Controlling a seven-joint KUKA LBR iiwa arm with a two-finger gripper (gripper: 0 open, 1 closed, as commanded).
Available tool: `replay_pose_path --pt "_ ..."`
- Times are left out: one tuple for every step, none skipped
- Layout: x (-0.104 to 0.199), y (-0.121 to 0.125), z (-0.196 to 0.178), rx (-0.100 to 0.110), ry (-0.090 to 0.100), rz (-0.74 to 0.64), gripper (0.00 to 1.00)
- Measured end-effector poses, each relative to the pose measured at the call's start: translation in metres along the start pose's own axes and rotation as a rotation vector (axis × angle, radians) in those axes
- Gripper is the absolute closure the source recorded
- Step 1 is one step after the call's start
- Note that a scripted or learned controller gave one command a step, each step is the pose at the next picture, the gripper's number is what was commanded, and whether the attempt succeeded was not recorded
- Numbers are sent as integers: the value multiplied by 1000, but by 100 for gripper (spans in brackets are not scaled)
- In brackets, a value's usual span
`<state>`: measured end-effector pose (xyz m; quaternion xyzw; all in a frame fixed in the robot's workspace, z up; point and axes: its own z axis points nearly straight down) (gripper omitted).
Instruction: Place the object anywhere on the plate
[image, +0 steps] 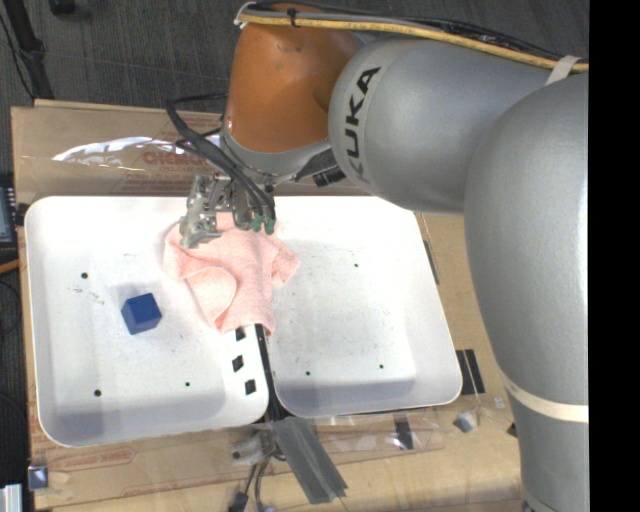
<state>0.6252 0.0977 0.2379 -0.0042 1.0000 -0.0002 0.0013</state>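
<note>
Pink cloth (243, 278), crumpled, straddles the seam between two shallow white bins, most of it in the left bin (48, 300), with one lobe spilling over the shared rims into the right bin (400, 310). Nearest the camera, grey tape strips (305, 458) and dark cables (250, 480) lie on the surface's front edge, just below the point where the bins meet. Black square marks (243, 362) run along the left bin's inner rim there. A little farther back, a blue cube (142, 312) sits on the floor of the left bin, to the left of the cloth and apart from it. Beyond the cube, the cloth's upper left edge bunches up under the gripper (228, 215), which hangs at the cloth's far edge and appears to touch it; whether it is clenched on the fabric or released cannot be told from this angle. Above the gripper rise the orange band (275, 90) and the grey arm (430, 130), reaching in from the right. Farthest back, a crinkled clear plastic sheet (120, 152) lies on the brown cardboard surface (70, 125) behind the bins.
</note>
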Motion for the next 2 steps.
replay_pose_path --pt "-5 52 4 -1 -2 -1 100" --pt "-5 52 4 -1 -2 -1 0"
